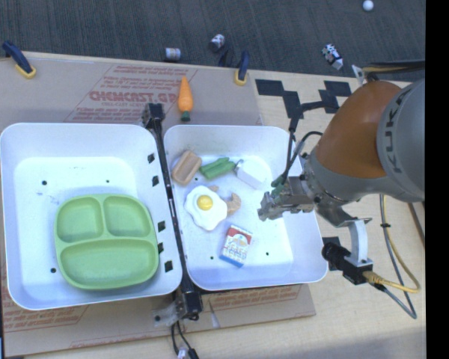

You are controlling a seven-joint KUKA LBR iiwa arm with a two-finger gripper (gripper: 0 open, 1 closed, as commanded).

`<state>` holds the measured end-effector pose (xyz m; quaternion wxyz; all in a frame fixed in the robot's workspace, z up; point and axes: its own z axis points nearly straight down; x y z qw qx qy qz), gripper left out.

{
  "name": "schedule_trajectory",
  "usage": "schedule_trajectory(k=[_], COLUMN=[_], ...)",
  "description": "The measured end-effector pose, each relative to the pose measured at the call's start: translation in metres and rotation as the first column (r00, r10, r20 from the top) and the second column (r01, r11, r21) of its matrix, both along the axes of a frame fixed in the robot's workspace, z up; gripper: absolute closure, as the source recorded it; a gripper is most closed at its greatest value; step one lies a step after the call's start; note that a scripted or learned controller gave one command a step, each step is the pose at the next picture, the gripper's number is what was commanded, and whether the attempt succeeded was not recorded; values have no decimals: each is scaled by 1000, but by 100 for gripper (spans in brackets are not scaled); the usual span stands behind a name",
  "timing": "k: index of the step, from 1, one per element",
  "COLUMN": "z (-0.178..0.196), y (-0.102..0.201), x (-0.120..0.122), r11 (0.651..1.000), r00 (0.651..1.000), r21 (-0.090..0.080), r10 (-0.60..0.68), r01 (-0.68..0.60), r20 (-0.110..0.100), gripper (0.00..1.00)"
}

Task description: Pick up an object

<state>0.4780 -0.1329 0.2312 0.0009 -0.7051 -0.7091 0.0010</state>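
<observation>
Bins sit side by side on the bench. Left bin holds a green divided plate, lying flat toward its near side. Right bin holds a cluster of toy food: a bread roll tilted near the divider, a fried egg below it, a green vegetable piece whose long axis runs left-right with a slight upward slant, a white block just beside it, and a small printed carton lying flat toward the near wall, long axis roughly near-far. Gripper hangs over the bin's right part, apart from every item, the carton below-left of it; whether its jaws are spread or closed cannot be told. Outside, an orange carrot lies on cardboard behind the bins.
</observation>
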Motion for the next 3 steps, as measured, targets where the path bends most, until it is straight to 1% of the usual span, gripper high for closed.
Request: schedule_trajectory(k=[1, 2, 3], z=[20, -59, -48], y=[9, 37, 38], x=[102, 148, 149], r11=[1000, 1000, 1000], r00=[1000, 1000, 1000], r21=[1, 1, 1], r10=[0, 1, 7], r01=[0, -1, -7], r20=[2, -2, -2], gripper=[100, 100, 100])
